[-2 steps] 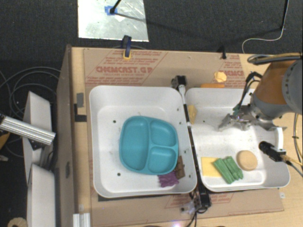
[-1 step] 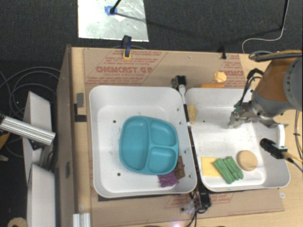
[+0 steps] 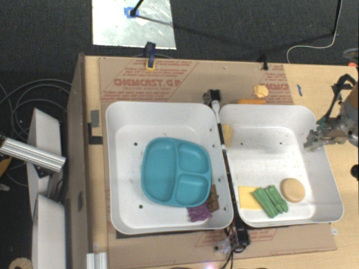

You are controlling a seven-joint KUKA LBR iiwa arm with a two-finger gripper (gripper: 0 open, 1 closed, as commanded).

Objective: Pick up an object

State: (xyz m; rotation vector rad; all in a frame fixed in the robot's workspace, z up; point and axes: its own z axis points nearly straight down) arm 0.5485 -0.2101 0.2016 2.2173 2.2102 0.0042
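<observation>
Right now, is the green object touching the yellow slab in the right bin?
Touching. The camera view shows the green object lying against the yellow slab, overlapping its right edge, no gap between.

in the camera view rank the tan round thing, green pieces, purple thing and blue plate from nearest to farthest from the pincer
The pincer sits over the right bin's right rim.
1. Tan round thing, right bin, front right.
2. Green pieces, right bin, just left of it.
3. Purple thing, left bin, front edge.
4. Blue plate, left bin, middle. Close to the purple thing's rank.

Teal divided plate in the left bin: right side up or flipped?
Right side up. The teal plate shows its three recessed compartments facing the camera, lying flat on the floor of the left bin.
</observation>
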